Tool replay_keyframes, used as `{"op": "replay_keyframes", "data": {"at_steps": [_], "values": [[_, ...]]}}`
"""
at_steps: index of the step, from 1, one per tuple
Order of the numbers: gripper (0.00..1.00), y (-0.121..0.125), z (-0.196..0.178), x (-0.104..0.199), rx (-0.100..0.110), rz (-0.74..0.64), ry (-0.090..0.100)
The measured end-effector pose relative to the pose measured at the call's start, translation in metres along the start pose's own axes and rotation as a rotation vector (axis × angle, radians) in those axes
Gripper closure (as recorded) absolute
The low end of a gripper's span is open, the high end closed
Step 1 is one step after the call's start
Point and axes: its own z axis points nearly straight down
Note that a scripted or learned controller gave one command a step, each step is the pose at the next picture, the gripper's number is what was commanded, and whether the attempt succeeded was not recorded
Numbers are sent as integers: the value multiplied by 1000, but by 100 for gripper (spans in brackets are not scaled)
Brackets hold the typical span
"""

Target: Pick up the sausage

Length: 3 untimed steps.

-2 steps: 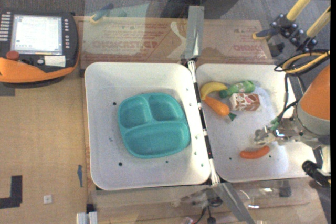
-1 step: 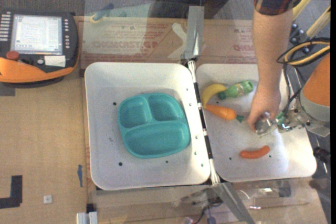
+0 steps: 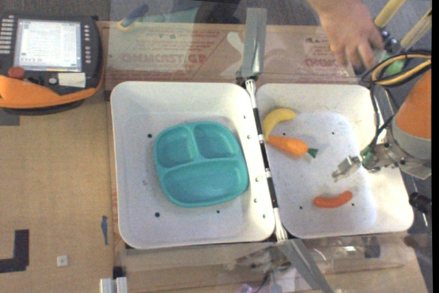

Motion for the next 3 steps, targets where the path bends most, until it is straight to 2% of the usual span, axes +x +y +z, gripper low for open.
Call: {"op": "replay_keyframes", "data": {"at_steps": [1,2,3], "values": [[0,-4,18,-5,1,-82,2],[0,-28,24,15,-6,-121,-3],[100,-27,13,15,-11,-119,-4]]}}
